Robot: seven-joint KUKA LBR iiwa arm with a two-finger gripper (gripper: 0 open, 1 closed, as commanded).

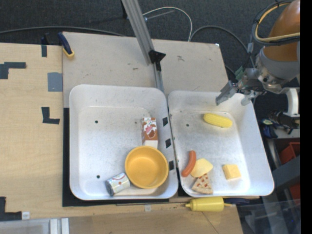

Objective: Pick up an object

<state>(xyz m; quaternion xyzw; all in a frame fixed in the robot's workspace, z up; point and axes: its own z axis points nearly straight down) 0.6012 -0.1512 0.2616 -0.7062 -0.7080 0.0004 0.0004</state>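
Dark carpet is seen behind a pale bench point(29, 130) on which two shallow white bins are set side by side. In the left bin point(87, 130), a yellow bowl point(146, 167) is placed near the front edge, with a small carton point(150, 131) just behind it and a tin can point(117, 184) lying on its side just to its left. In the right bin point(248, 145), a yellow corn cob point(217, 120) is found toward the back, while a red sausage point(188, 163), a yellow chip-like piece point(202, 168), a pizza slice point(203, 184) and a cheese cube point(231, 171) are grouped near the front. A yellow mustard bottle point(206, 204) is laid on the bench just outside that bin's front rim. The gripper point(235, 94) is held over the back right corner of the right bin, near the corn cob but apart from it; its two fingers are spread and nothing is held between them.
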